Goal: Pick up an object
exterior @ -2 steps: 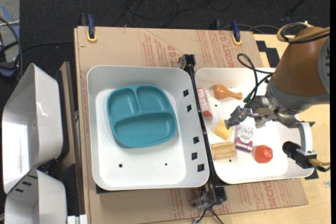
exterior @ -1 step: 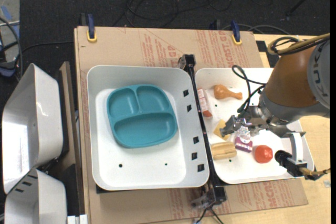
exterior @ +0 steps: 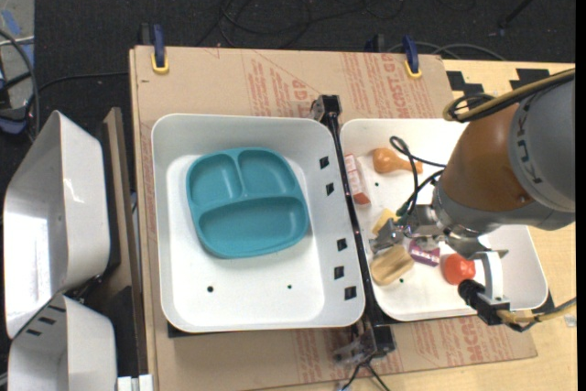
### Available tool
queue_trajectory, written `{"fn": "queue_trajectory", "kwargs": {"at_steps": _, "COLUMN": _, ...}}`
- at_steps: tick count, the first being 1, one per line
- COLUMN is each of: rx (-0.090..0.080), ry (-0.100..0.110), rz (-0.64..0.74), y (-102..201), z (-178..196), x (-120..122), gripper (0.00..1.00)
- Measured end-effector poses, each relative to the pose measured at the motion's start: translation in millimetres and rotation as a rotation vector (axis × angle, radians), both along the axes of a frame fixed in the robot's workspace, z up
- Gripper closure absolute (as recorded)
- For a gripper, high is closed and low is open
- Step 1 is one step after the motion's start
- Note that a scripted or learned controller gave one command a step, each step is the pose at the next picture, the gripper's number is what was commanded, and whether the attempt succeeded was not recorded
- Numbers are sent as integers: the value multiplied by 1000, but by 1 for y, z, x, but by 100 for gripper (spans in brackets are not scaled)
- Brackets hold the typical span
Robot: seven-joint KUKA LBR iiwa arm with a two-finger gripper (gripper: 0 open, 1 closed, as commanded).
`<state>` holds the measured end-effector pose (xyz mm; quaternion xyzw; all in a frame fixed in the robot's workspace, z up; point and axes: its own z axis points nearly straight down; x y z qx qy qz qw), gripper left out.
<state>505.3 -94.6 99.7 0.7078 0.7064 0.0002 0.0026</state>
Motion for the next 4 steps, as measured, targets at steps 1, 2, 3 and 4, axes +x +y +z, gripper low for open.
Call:
{"fn": "queue_trajectory", "kwargs": {"at_steps": 1, "rx": 0, "ry": -3, "rz": -2, "y": -2, "z": -3, "x": 2, "gripper": 0}}
{"fn": "queue_trajectory", "kwargs": {"at_steps": 2, "rx": -5, "ry": -14, "rz": -4, "y": -4, "z": 9, "x": 5, "gripper": 100}}
{"fn": "queue_trajectory", "kwargs": {"at_steps": 3, "rx": 3, "ry": 0, "rz": 4, "y": -3, "z": 52, "x": 10, "gripper": 100}}
{"fn": "queue_trajectory", "kwargs": {"at_steps": 4, "rx": 3, "ry": -1, "rz": 6, "y": 5, "z": 105, "x": 5, "gripper": 100}}
